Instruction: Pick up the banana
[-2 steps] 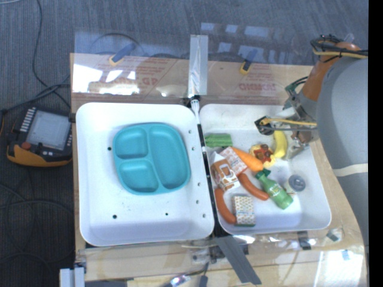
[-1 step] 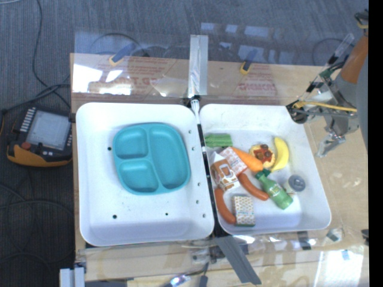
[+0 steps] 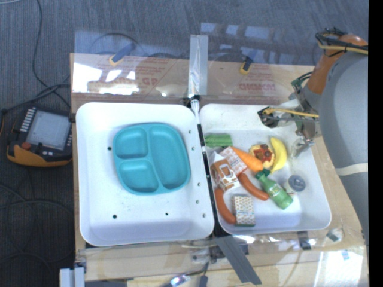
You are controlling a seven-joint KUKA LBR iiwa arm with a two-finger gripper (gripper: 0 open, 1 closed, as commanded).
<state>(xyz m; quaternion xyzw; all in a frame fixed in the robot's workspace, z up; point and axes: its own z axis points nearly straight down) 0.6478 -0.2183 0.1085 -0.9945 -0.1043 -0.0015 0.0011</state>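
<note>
The yellow banana (image 3: 279, 153) lies curved in the right bin (image 3: 316, 215), near its far right side, against a red fruit-like toy (image 3: 261, 152). My gripper (image 3: 301, 144) hangs just right of the banana's upper end, low over the bin's right part. Nothing visibly sits in the gripper. The grey arm reaches in from the right, with a dark part (image 3: 270, 116) sticking out over the bin's back edge.
The right bin also holds a green block (image 3: 218, 140), a carrot (image 3: 246, 158), a green bottle (image 3: 277, 194), two sausages (image 3: 254, 188), a small box (image 3: 225, 172), a wafer (image 3: 243, 210) and a grey cap (image 3: 296, 183). A blue divided plate (image 3: 150, 157) lies in the left bin (image 3: 84, 178).
</note>
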